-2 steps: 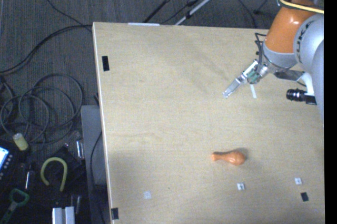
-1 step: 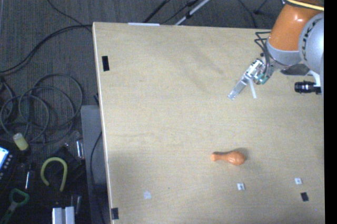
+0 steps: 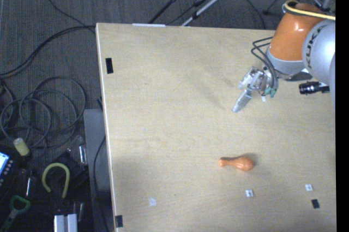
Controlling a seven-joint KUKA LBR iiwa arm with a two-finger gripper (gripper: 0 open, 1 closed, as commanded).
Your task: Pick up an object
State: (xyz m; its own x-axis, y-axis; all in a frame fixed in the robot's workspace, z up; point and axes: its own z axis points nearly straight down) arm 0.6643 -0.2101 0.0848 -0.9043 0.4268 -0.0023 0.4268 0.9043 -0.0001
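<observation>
Success likely depends on carrying the gripper (image 3: 240,105), whose state I cannot tell, down over the orange pear-shaped object (image 3: 238,163), squarely across its narrow neck.

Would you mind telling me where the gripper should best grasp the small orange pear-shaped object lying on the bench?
Probably across the narrow neck of the orange pear-shaped object, coming straight down from above. It lies flat on the bench, neck pointing left and bulb right; the neck suits the gripper better.
</observation>
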